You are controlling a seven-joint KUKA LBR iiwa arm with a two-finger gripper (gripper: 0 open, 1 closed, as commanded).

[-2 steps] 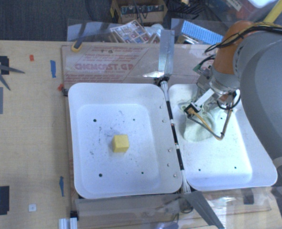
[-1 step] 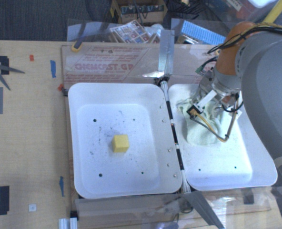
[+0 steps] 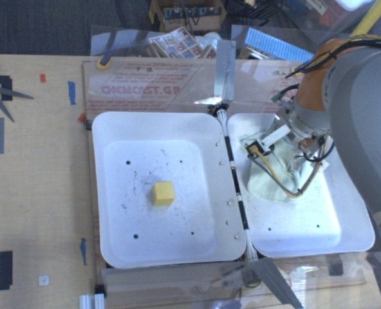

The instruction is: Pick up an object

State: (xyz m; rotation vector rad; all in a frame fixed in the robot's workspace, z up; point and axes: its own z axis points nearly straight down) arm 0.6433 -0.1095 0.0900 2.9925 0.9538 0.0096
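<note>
A yellow block (image 3: 163,193) lies in the left bin (image 3: 113,134). The claw (image 3: 292,154) hangs over the right bin (image 3: 345,227); its state cannot be told.

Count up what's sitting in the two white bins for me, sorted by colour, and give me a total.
Yellow: 1, the small yellow foam cube in the left shallow white plastic bin.
Pale, whitish: 1, a flat pale piece in the right shallow white plastic bin, under the gripper; its make is unclear.
Total: 2

Bench (image 3: 36,192) bearing two white bins (image 3: 113,237)
</note>
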